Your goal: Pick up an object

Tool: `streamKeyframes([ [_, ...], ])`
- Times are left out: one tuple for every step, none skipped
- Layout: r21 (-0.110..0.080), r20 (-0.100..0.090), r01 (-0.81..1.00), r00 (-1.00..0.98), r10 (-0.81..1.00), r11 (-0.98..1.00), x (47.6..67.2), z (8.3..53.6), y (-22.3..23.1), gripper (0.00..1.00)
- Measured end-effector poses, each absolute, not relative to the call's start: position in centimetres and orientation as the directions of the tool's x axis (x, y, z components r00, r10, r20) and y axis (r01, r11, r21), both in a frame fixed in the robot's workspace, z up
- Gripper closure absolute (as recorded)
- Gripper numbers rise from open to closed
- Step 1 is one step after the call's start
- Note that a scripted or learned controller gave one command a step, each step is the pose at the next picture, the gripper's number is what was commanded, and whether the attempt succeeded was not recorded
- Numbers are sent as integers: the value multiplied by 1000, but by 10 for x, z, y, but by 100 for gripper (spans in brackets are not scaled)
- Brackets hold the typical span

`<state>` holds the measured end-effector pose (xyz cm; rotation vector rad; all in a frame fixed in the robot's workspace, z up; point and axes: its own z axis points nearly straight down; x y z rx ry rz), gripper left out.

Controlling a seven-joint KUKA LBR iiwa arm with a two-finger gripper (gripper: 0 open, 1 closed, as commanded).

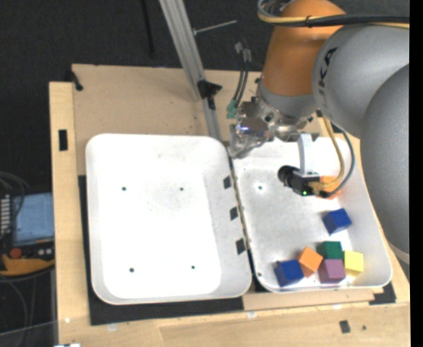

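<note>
Single fixed camera above bench (124, 100), slanted downward, both bins (157, 215) framed, moderately near.

No legible text or markings.

Six small blocks lie in the right bin's (269, 194) near-right part. A blue block (336, 220) sits alone, farther back. Nearer, a cluster: a second blue block (288, 272) leftmost, then orange (311, 260), purple (332, 270), green (332, 249) behind it, and yellow (353, 262) rightmost.
</note>
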<state>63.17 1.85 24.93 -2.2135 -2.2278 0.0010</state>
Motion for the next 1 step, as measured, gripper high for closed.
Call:
streamKeyframes([
  [-2,0,1000,-7,1000,7,625,237,75,100],
])
